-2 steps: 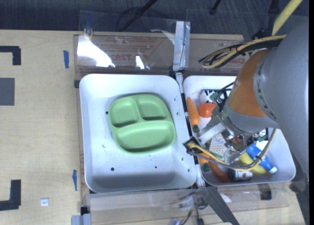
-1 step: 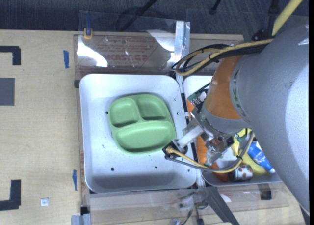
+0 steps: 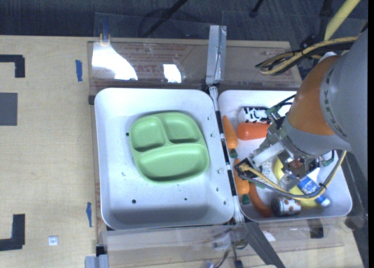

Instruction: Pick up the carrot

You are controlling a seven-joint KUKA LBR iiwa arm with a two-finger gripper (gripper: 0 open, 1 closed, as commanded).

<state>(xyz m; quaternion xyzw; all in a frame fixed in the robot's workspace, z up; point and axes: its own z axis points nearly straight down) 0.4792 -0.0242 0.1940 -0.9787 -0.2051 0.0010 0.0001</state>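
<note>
Fingers (image 3: 274, 170) hang low over the clutter in the right bin (image 3: 345, 202), but cables and the wrist hide them, so I cannot tell their state. I read the carrot (image 3: 229, 132) as the slim orange piece lying against that bin's left wall, probably pushed there; its long axis runs near-to-far along the wall. I cannot say which end is the tip. Left bin (image 3: 111, 144) carries a green divided plate (image 3: 169, 145).

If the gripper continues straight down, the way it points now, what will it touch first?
Probably the yellow item lying under the gripper in the right bin, not the carrot by the bin's left wall; depth is unclear.
</note>
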